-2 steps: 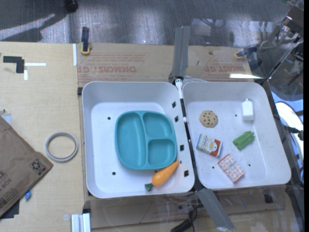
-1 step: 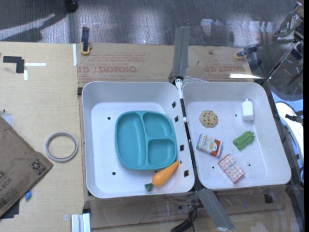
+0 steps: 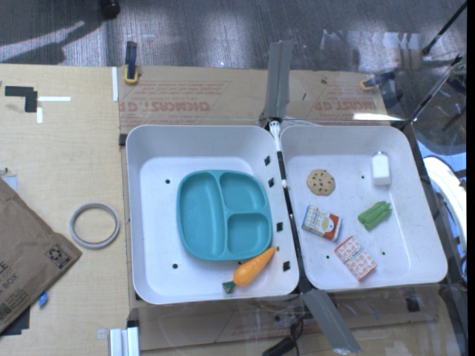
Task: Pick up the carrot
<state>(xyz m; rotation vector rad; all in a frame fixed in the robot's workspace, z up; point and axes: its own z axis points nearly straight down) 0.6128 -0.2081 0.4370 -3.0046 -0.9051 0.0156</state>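
An orange carrot [image 3: 252, 267] with a small green stem end lies in the left bin [image 3: 148, 199], near its front right corner. It lies slantwise, its tip touching the front edge of a teal three-compartment plate [image 3: 223, 213] that sits in the middle of that bin.
The right bin [image 3: 415, 199] holds a cookie [image 3: 320, 182], a white bottle [image 3: 381, 168], a green vegetable [image 3: 375, 214] and two small snack packets [image 3: 322, 222] [image 3: 355, 257]. A tape ring [image 3: 94, 224] and a cardboard box [image 3: 22, 258] lie on the bench to the left.
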